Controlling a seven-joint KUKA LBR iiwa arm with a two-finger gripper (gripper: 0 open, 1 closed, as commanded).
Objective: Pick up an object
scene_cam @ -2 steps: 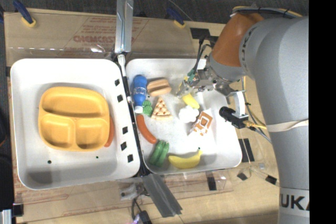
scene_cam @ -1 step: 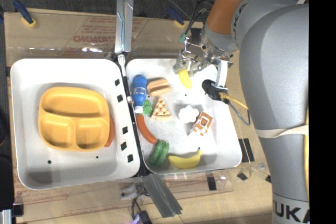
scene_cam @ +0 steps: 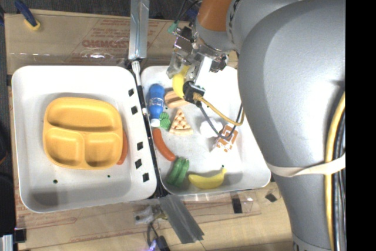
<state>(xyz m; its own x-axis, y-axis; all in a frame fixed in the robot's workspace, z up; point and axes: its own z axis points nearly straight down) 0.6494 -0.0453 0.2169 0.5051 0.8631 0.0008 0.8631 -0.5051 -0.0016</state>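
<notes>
My gripper [scene_cam: 183, 77] hangs low over the back left part of the right bin [scene_cam: 252, 156], at the end of the grey arm with the orange band. A small yellow object [scene_cam: 179, 80] lies right at the gripper's tip, partly hidden by it. Just in front of it are a blue bottle [scene_cam: 155, 97], a tan bun-like piece [scene_cam: 174, 99] and a pizza slice [scene_cam: 180, 122]. Further forward lie a red sausage [scene_cam: 164, 145], a green vegetable [scene_cam: 178, 170], a banana [scene_cam: 207, 178] and an orange-and-white waffle piece [scene_cam: 226, 139].
The left bin [scene_cam: 26, 97] holds a yellow divided tray [scene_cam: 85, 131]. A metal divider [scene_cam: 138, 26] with black clips runs between the bins. The arm's bulky grey body covers the right bin's right side. A yellow cable [scene_cam: 220, 114] loops down from the wrist.
</notes>
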